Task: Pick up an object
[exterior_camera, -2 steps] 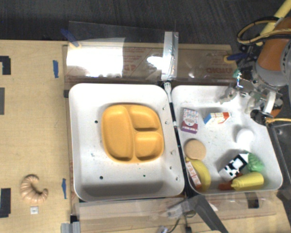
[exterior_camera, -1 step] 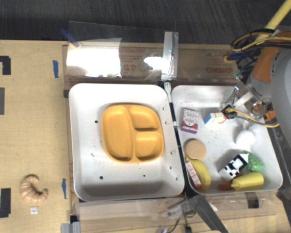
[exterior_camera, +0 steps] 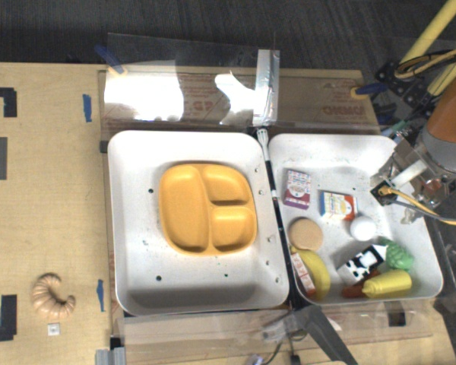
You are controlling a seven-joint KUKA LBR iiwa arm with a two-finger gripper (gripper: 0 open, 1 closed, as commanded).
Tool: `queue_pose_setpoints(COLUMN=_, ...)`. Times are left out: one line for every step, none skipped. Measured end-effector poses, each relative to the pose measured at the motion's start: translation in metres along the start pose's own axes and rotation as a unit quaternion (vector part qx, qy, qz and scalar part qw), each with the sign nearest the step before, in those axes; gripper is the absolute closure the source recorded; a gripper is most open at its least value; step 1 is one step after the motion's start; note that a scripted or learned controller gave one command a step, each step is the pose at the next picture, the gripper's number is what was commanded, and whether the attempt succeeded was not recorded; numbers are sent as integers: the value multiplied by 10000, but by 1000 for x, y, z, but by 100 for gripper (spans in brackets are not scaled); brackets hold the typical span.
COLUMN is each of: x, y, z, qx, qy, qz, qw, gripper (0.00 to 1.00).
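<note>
Banana upright in frame, bin's front

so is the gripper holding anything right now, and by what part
Cannot be told. The gripper sits over the right bin's right edge, and no object shows in it.

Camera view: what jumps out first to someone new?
The yellow divided tray sitting alone in the left bin. Next, the right bin, crowded with small items: a banana, a white ball, a black-and-white toy. The arm hangs at that bin's right edge.
</note>
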State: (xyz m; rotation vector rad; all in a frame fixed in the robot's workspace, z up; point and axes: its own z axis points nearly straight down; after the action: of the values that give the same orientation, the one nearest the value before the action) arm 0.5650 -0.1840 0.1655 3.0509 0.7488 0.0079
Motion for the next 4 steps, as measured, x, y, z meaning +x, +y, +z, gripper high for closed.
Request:
queue_pose_setpoints(x=-50, y=16, z=33, qx=38, qy=-29, qz=1115, qw=9938, gripper=0)
queue_pose_setpoints(x=-45, y=5, z=70, qx=37, qy=11, qz=1168, qw=9931, gripper=0)
queue_pose_setpoints(x=-46, y=4, z=70, qx=40, qy=8, qz=1170, qw=9931, gripper=0)
queue_pose_setpoints(x=-59, y=-10, z=-180, qx=-15, qy=14, qz=1334, qw=9911, gripper=0)
